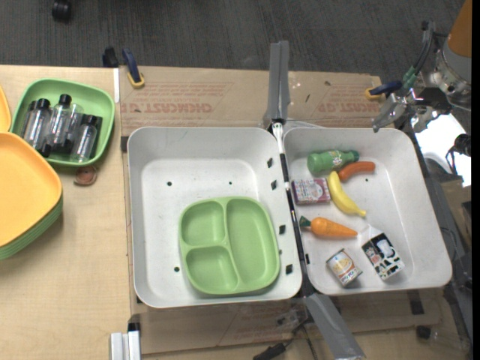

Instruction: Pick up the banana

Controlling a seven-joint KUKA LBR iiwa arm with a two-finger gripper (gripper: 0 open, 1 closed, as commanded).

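The yellow banana (343, 195) lies in the middle of the right bin (433, 231), running diagonally. It rests between a pink packet (310, 191) on its left and an orange-red sausage-shaped toy (355, 169) just above it. My gripper (403, 115) hangs over the bin's far right corner, well above and to the right of the banana. It is open, with nothing between its fingers.
The right bin also holds a green bottle (332, 160), a carrot (330, 228), a small can (343, 267) and a black-and-white carton (382, 256). A green divided plate (229, 244) lies in the left bin (150, 201). Further left are a green tray of bottles (64, 122) and orange plates (26, 193).
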